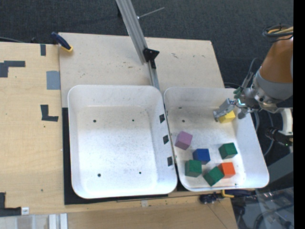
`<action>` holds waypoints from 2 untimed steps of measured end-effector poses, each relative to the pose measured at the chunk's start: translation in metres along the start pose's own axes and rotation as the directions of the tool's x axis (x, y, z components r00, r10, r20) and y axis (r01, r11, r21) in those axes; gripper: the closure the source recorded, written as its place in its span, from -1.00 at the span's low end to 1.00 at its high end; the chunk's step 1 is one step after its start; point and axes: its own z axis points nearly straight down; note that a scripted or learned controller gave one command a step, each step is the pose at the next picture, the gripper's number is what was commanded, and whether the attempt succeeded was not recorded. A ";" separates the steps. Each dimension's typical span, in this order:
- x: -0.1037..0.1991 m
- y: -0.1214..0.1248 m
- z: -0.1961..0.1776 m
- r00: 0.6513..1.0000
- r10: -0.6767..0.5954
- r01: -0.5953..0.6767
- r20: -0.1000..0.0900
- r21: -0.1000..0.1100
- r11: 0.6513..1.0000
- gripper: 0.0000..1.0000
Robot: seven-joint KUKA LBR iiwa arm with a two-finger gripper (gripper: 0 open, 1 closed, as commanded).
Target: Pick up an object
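My gripper [225, 112] reaches in from the right over the upper right part of the right bin [255, 142]. A small yellow block [229, 118] sits between its fingers, partly covered by the grey upper finger [222, 111], and the gripper is shut on it. Lower in the same bin lie a purple cube [184, 140], a blue cube [201, 155], an orange cube [228, 169] and three green cubes [228, 150], [193, 167], [214, 175].
The left bin [76, 128] stands beside the right one, with a shared raised rim between them. A slanted metal rail [133, 25] runs down from the top to the bins' junction. A blue and yellow tool [62, 41] lies on the bench at the upper left.
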 end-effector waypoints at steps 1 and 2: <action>0.000 0.001 -0.003 1.000 -0.002 0.002 0.001 -0.005 1.000 -1.00; -0.007 -0.002 0.058 1.000 0.000 0.000 0.001 0.001 1.000 -1.00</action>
